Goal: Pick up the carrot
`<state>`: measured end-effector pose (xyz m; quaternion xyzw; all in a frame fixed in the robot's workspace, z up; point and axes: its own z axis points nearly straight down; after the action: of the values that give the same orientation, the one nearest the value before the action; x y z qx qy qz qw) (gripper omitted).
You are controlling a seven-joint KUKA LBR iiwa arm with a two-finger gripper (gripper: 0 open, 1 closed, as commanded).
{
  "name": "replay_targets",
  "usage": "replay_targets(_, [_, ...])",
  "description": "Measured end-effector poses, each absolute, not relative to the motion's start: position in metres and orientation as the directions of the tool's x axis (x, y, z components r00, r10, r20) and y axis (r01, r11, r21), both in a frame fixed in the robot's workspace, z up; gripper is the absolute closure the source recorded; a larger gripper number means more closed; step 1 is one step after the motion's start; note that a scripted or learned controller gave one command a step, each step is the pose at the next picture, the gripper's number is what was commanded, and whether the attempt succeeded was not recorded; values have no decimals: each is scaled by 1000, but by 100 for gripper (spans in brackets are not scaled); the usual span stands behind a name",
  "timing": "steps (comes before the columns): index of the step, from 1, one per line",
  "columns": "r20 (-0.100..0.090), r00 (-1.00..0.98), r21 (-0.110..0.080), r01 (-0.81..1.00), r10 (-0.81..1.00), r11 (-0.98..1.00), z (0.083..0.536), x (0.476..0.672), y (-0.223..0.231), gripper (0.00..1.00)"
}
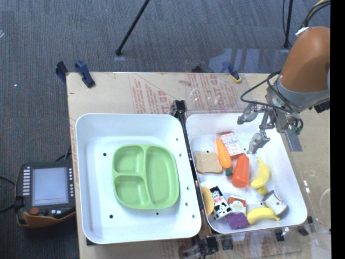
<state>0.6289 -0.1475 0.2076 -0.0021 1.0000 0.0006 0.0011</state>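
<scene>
The carrot point(223, 152) lies in the right bin point(294, 166), hemmed in — toast point(208, 162) to its left, a small carton point(232, 143) and an orange bottle point(241, 170) to its right. The end effector point(261, 139) hangs above with fingers parted, gripping nothing. The left bin point(91, 139) holds a green divided plate point(145, 177).

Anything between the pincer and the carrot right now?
Nothing visible. The pincer hangs over the right bin, with bare bin floor between it and the carrot. A small carton touches the carrot's right side and may crowd the grasp.
</scene>
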Motion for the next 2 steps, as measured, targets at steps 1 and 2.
replay_targets(1, [5,-995,4,97,97,995,84,616,-92,0])
replay_targets(2, [-6,-996,2,94,94,996,99,619,-91,100])
